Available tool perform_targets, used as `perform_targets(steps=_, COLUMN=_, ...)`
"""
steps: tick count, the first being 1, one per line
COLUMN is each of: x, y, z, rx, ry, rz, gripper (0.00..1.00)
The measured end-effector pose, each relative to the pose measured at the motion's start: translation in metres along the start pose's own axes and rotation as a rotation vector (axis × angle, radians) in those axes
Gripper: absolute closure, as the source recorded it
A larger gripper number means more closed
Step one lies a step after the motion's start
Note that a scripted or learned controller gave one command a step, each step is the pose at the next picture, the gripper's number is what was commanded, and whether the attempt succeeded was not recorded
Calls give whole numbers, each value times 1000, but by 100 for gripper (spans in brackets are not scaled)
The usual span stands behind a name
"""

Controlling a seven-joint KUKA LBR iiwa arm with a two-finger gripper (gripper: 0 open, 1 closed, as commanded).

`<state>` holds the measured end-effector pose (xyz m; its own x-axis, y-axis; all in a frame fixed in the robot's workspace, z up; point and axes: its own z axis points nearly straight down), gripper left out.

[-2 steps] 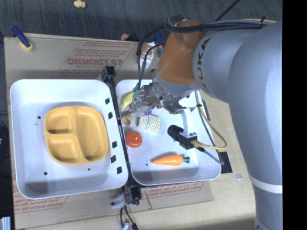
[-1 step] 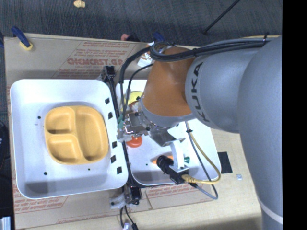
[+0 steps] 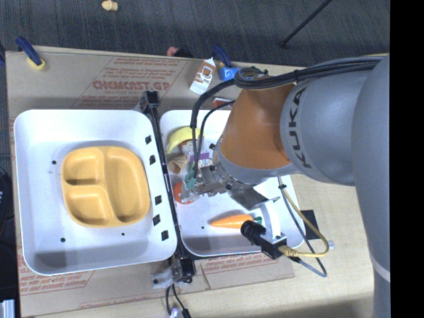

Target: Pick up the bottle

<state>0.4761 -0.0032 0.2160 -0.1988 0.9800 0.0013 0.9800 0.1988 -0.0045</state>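
The arm's grey and orange wrist covers most of the right bin (image 3: 218, 247). My gripper (image 3: 197, 181) is low at that bin's left side, near the divider. A small clear bottle with a purple label (image 3: 191, 156) lies just beyond the gripper, partly hidden by it, and I cannot tell whether they touch. A yellow rounded item (image 3: 177, 138) lies behind the bottle. A red item (image 3: 181, 195) sits right under the gripper's left edge.
An orange carrot (image 3: 232, 222) lies near the right bin's front. The left bin (image 3: 40, 244) holds a yellow divided plate (image 3: 105, 185). Black clips (image 3: 161, 197) run along the divider between the bins. Cables (image 3: 301, 247) hang at the front right.
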Motion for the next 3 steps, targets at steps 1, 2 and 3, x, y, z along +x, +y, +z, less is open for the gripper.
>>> perform_targets(steps=1, x=49, y=10, z=-6, rx=-2, ry=-2, rz=-185, gripper=100)
perform_targets(steps=2, x=44, y=9, z=-8, rx=-3, ry=-2, rz=133, gripper=100)
perform_targets(steps=3, x=61, y=12, z=25, rx=2, ry=0, rz=-150, gripper=100)
